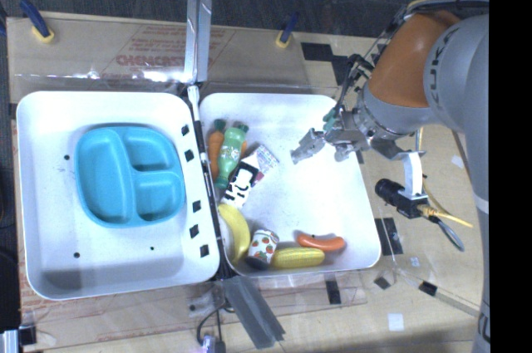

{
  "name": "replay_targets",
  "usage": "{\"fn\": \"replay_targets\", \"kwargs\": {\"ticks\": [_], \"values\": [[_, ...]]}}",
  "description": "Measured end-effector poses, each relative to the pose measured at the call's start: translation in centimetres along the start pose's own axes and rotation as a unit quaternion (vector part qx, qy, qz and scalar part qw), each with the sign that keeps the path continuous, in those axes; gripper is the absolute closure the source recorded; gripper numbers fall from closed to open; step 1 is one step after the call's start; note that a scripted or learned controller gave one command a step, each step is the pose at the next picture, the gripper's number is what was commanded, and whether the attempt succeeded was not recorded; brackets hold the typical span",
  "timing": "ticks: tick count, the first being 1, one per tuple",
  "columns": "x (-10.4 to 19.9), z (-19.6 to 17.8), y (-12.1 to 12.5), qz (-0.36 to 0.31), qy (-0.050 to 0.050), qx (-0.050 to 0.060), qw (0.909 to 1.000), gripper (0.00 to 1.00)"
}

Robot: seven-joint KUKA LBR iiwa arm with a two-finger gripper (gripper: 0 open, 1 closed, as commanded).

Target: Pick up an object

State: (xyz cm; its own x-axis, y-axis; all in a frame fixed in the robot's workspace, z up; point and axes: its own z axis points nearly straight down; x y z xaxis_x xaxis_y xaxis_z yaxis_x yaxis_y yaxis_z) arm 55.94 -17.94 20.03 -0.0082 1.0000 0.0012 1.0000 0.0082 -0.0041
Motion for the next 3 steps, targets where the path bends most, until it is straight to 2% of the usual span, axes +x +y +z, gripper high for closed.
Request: {"fn": "replay_targets", "kwargs": {"ticks": [1,2,3], "values": [[0.1,-1.0,0.1,-0.003,0.0,0.001,1.0,1.0],[0.1,-1.0,0.0,-0.003,0.0,0.001,1.0,0.0],[-0.3,8.2,7.4,0.01,0.0,0.0,1.0,0.0]]}}
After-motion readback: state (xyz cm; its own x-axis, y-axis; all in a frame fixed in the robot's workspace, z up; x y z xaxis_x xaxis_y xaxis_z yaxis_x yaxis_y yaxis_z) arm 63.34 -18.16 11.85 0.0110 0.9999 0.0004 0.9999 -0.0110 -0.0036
